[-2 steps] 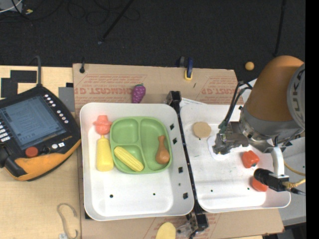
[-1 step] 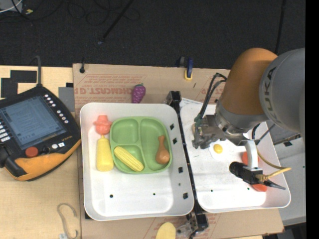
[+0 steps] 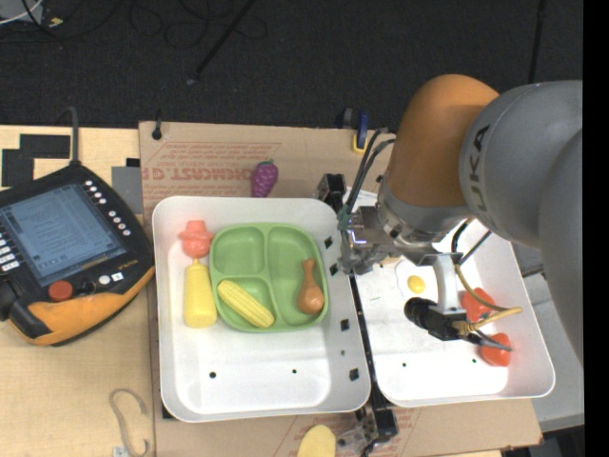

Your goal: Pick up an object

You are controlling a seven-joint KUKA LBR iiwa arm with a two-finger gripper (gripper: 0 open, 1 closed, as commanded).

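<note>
My gripper (image 3: 364, 252) hangs under the grey and orange arm, over the left edge of the right bin (image 3: 533, 379), close to the divider between the bins. Nothing shows held beneath it. In the right bin, a small yellow piece (image 3: 416, 283) lies just right of the gripper. Two orange-red toys (image 3: 480, 303) (image 3: 496, 352) lie farther right. The left bin (image 3: 247, 388) holds a green divided plate (image 3: 249, 250) with a corn cob (image 3: 245, 304) and a brown drumstick (image 3: 310, 288) in its compartments. A yellow bottle (image 3: 198, 294) and a pink toy (image 3: 195, 239) lie left of the plate.
A teach pendant (image 3: 67, 241) sits on the bench at the left. A purple toy (image 3: 264, 178) lies on the cardboard behind the left bin. A yellow object (image 3: 317, 441) rests in front of the bins. The arm's bulk covers the right bin's rear half.
</note>
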